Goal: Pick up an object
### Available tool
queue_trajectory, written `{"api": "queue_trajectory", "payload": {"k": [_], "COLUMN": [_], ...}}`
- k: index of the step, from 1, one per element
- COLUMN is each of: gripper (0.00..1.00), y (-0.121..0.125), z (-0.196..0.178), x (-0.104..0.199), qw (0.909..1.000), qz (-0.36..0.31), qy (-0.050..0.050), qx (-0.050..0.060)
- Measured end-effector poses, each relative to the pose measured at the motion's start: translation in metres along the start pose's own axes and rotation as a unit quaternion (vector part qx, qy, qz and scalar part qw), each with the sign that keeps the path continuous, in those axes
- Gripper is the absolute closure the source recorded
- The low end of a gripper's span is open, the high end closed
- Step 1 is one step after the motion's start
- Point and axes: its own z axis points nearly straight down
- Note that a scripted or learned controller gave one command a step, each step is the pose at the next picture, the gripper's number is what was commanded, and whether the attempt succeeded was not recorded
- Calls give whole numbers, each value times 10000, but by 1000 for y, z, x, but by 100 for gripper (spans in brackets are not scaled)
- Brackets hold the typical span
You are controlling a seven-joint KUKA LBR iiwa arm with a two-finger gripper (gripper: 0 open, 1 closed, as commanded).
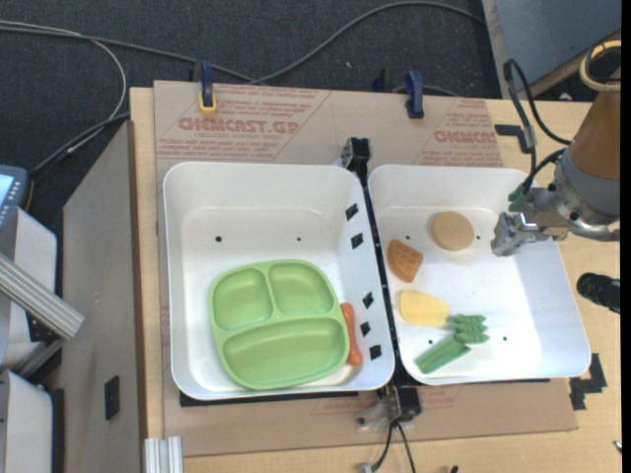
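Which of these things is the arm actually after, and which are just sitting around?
Likely targets, right bin, near the gripper:
round tan bun
brown waffle-like piece
yellow wedge
green leafy vegetable toy

Just lying about:
green divided plastic tray, left bin
orange carrot-like piece beside it
two clamps, yellow and blue

Right bin's far right floor [532,304] open, food pieces [429,308] crowding its left, divider wall [375,264] beside them

Two bins sit side by side on a tabletop [148,264]. The left bin [187,225] holds a divided tray [281,323] with a carrot [350,335] touching its right edge. The right bin [542,304] holds a round bun [453,231], a pastry [404,260], a wedge [424,308] and a leafy vegetable [452,343]
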Motion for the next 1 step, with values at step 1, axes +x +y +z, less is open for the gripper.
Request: {"api": "queue_trajectory", "payload": {"k": [1], "gripper": [100], "y": [4], "z": [2], "x": [44], "qw": [10000], "qz": [0], "qy": [0], "qx": [1]}}
